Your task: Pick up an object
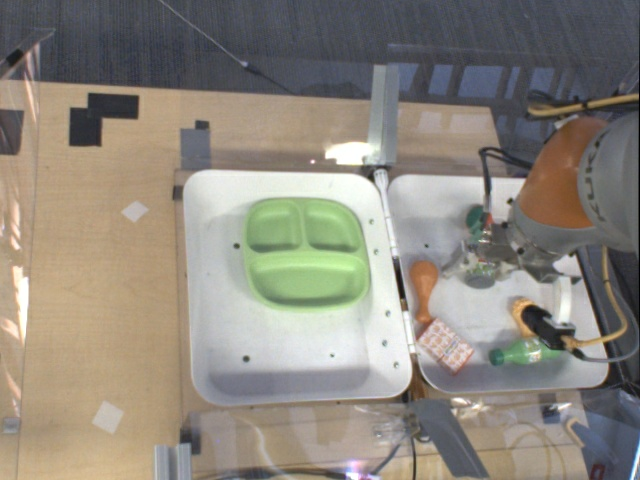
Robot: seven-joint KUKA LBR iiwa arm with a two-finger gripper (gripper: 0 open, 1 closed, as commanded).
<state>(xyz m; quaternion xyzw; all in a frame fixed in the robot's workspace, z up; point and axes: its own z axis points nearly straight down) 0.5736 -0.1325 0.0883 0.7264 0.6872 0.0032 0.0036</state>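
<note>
Pincer (480,264): hangs low over the middle of the right bin (430,203), on the grey arm with the orange band; whether it stands wide or narrow, cannot tell, and nothing is seen held in it.
Orange toy (424,286): club-shaped, lying along the right bin's wall that adjoins the left bin (215,298), just beside the pincer. Probably light, stiff and smooth; best taken across the thin neck, since the rounded head may slip.
Checkered box (444,346): red and white, small, in the right bin's near corner next to the left bin, just below the orange toy. Likely light card with flat faces (the surest hold of the lot), though the walls crowd it.
Green bottle (520,352): lying on its side along the right bin's near edge. Likely hollow plastic, light and prone to roll; take it across the body, not along it.
Green plate (305,251): divided, flat in the centre of the left bin, well apart from the pincer. Broad and shallow; only the rim offers a hold.
Bench (100,298): pale wood, carrying both bins.
</note>
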